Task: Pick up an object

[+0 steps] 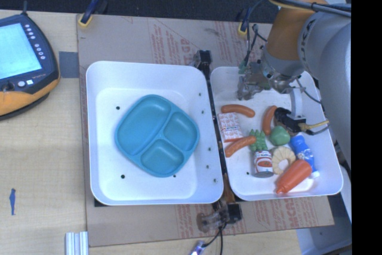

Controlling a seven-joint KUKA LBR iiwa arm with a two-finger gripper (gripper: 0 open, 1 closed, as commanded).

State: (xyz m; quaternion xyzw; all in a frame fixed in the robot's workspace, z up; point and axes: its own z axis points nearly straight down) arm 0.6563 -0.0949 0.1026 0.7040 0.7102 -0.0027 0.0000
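Toy foods (sausages (237, 110), a carrot (293, 176), a small can (262, 163)) are lying just below the end effector (246, 88), which is hovering in the right bin (234, 79), its open-or-closed state impossible to tell.

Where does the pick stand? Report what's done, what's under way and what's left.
Done: the arm has reached into the right bin, with the gripper low near its far-left corner. Under way: nothing shows between its fingers; the nearest item, a sausage, lies just in front of it. Left: closing on an item and lifting it. The carrot, can and other toy food all lie in the bin.
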